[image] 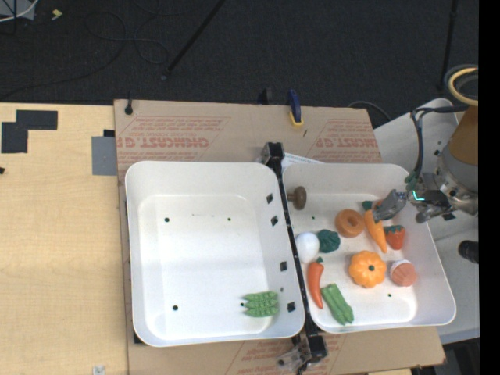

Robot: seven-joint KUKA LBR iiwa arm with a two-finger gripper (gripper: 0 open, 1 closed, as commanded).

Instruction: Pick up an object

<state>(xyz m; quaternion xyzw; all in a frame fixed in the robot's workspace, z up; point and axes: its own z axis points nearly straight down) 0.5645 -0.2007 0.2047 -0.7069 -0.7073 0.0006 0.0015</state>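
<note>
Jaws of the gripper [388,206] are seen low over the upper right part of the right bin [437,303], but whether they are parted or closed cannot be told from this slanted view, and nothing is seen held between them.

Largest of the candidates is the small pumpkin [367,269], lying below the jaws and slightly to their left, well clear of the bin wall; it is judged a broad, round target that may slip unless it is straddled across its middle. The long carrot [377,231] lies just beneath the jaws, almost touching them, and is judged the natural pick: the approach is best made straight down, with the closing line set across its narrow width, not along it. The orange ring [349,223] sits just left of the jaws, beside the carrot, and should not be nudged. A red strawberry-like piece [395,237] lies just below and right, touching the carrot's side, so a double grasp is the risk. The green pod [338,304] lies far below, near the front wall.
</note>
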